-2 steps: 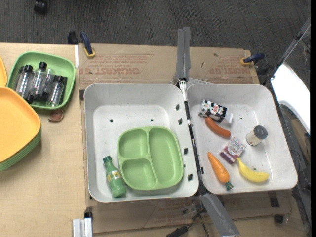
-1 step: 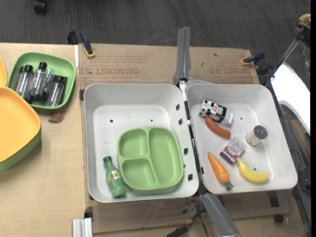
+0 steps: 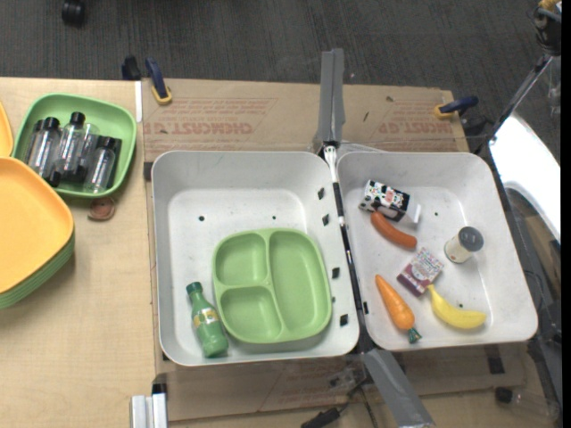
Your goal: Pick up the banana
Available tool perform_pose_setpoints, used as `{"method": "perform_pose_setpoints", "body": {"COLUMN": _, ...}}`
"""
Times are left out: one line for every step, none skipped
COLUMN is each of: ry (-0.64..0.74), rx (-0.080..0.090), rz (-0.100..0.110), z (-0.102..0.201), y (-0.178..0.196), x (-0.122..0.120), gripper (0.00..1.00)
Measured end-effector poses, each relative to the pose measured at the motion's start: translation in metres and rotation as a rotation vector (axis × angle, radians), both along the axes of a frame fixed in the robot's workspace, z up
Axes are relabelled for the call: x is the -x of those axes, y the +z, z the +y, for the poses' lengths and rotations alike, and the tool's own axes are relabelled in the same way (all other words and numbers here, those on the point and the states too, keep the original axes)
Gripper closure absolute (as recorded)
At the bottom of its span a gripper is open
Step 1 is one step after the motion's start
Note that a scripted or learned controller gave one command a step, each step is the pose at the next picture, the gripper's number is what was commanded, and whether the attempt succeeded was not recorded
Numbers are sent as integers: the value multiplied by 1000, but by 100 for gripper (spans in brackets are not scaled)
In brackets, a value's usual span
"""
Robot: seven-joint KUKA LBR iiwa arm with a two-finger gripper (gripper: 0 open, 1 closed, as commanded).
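Yellow banana (image 3: 456, 313) lies in right bin (image 3: 500, 203), near front right corner. Your nearest neighbours: purple packet (image 3: 419, 271) touching banana's upper end, carrot (image 3: 395, 304) just left, small jar (image 3: 463, 243) behind. Left bin (image 3: 178, 203) carries green divided tray (image 3: 270, 285), green bottle (image 3: 206, 320). Pincer state: cannot tell.

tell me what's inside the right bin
Right bin holds a banana, carrot, sausage, cow-print carton, small packet and grey-lidded jar. Nothing visibly covered.

Dark grey carpet floor (image 3: 268, 16) behind cardboard-topped bench (image 3: 250, 119) w/ clamps.
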State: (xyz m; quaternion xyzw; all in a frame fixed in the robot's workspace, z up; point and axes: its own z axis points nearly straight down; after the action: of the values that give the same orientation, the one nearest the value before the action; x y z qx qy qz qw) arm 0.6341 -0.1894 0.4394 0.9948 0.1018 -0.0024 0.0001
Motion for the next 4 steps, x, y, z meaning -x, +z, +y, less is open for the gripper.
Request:
{"method": "perform_pose_setpoints", "body": {"ry": -2, "rx": -1, "rz": 0, "z": -33, "y": 0, "x": -18, "gripper": 100}}
{"method": "perform_pose_setpoints", "body": {"ry": 17, "rx": -2, "rz": 0, "z": -32, "y": -194, "x": -7, "gripper": 100}}
{"method": "perform_pose_setpoints", "body": {"ry": 2, "rx": -1, "rz": -1, "z": -33, "y": -114, "x": 4, "gripper": 100}}
{"method": "perform_pose_setpoints", "body": {"ry": 10, "rx": -1, "rz": -2, "z": -33, "y": -83, "x": 7, "gripper": 100}}
